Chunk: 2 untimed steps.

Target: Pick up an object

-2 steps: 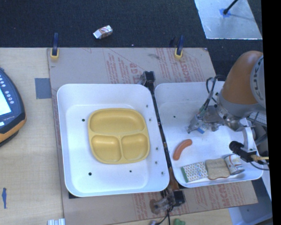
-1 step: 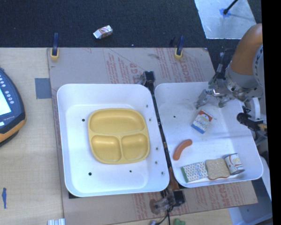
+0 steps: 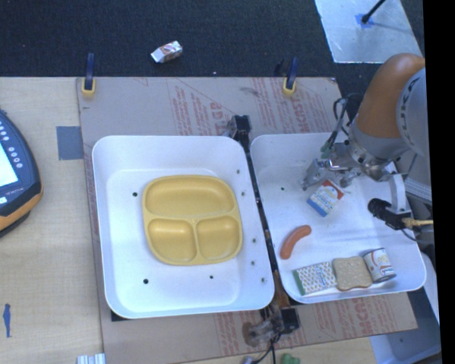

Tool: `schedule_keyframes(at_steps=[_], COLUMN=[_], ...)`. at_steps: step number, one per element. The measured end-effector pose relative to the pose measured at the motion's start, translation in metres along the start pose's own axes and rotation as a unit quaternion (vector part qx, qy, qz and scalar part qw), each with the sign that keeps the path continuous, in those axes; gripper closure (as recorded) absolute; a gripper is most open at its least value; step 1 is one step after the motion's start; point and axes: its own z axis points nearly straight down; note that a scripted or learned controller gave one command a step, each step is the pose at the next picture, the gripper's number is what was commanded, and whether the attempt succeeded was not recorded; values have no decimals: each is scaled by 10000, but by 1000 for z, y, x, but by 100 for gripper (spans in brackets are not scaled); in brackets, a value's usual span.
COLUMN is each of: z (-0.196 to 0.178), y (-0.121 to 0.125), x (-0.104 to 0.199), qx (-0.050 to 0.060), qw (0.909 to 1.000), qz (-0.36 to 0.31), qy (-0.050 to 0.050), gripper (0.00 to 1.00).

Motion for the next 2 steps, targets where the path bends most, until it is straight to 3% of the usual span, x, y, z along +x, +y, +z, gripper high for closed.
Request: schedule_keyframes(at_steps=[1, 2], z=[0, -10], y=[-36, -36], x=[-5, -5], qx=[4, 12], qw=[10000, 10000], qz=[4, -6], qy=[-5, -8], gripper=[0, 100])
